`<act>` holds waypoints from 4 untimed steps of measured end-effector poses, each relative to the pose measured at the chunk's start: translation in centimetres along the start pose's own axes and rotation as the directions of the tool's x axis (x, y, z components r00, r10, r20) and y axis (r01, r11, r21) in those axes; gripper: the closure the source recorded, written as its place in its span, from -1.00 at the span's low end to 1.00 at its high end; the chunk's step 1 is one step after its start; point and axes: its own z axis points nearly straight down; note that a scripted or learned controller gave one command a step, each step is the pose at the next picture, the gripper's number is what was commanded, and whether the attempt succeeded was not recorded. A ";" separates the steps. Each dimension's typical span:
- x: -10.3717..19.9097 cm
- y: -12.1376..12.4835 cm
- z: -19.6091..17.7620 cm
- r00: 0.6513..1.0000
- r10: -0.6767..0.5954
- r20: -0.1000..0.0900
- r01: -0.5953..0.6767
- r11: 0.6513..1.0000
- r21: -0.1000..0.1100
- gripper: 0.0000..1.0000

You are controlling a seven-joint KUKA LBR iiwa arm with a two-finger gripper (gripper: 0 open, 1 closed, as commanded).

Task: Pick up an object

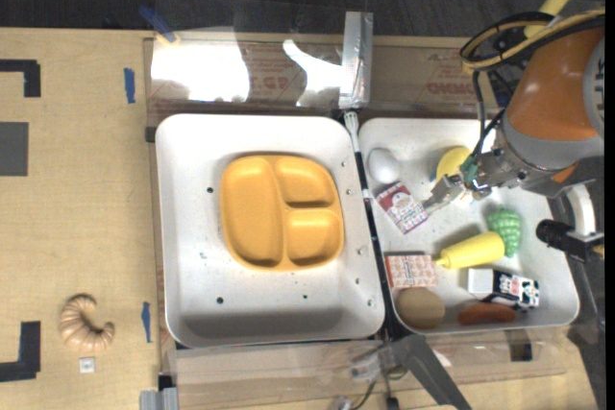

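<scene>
- You looked down at a slant on a cardboard-topped bench (67,206) bearing two shallow white bins side by side.
- The left bin (183,206) was smooth moulded plastic with rounded corners; it held one yellow-orange divided plate (282,210) with three compartments, lying flat near its middle.
- The right bin (567,302) held the clutter you could pick from, probably heaped there as a mixed set for grasp tries.
- Along its far side lay a pale, glossy egg-shaped object (383,164) and a rounded yellow item (452,160), partly behind the tool.
- A small printed card or packet (402,207) lay flat near the dividing wall, and a second printed packet (411,270) lay flat nearer the front.
- A yellow corn-shaped toy (471,251) lay on its side mid-bin, touching a knobbly green toy (505,229).
- At the front sat a dull brown, potato-like lump (421,305), a reddish sausage shape (486,312), a small white block (479,280) and a black-and-white patterned piece (517,288).
- The grey arm with its orange band (553,101) reached in from the right; its gripper (444,195) was low, just beside the upper card and the rounded yellow item.
- You could not tell whether its fingers were apart or together, and nothing was visibly between them.
- Outside the bins, a tan croissant-shaped toy (86,322) rested on the bench at the near left.
</scene>
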 end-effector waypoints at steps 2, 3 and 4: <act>-6.2 7.0 8.1 0.997 0.071 0.005 -0.070 0.997 -0.016 -1.00; -9.8 0.2 8.0 0.999 0.049 0.007 -0.049 0.999 -0.020 -1.00; -8.9 -1.1 7.6 0.783 0.622 -0.026 -0.622 0.782 -0.028 -1.00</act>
